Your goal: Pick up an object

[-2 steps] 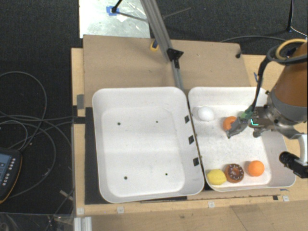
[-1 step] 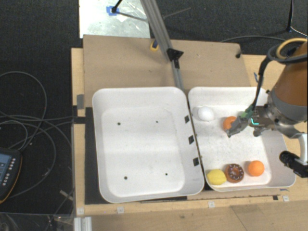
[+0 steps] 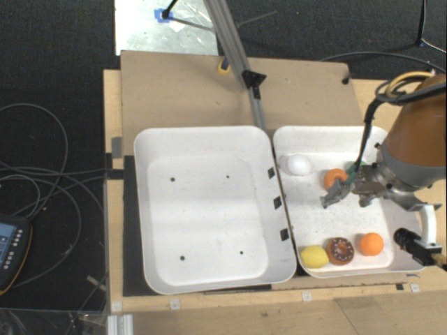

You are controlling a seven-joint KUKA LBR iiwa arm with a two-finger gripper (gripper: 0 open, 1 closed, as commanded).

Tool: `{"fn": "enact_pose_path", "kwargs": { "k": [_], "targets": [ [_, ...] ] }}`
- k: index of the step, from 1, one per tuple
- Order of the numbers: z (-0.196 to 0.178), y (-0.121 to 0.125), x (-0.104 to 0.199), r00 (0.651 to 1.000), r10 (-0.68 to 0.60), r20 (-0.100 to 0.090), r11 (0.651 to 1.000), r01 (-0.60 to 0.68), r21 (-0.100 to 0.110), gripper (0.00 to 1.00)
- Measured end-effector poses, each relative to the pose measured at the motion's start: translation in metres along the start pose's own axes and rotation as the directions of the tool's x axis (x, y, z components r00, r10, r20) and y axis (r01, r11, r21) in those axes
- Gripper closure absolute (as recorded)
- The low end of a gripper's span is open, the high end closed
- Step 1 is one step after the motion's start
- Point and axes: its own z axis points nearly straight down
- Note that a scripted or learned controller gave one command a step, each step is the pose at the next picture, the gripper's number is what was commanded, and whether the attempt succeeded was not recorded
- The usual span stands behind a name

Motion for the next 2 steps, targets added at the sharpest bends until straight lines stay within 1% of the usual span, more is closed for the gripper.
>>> {"fn": "enact_pose_path", "kwargs": {
  "k": [1,2],
  "targets": [
    [0.046,0.001,-0.008,1.0,0.001,0.0,1.0,-0.001,0.001,0.0],
    [0.103,-0.006,-0.001,1.0,0.0,-0.001,1.0,0.0,0.003,0.0]
  ]
}}
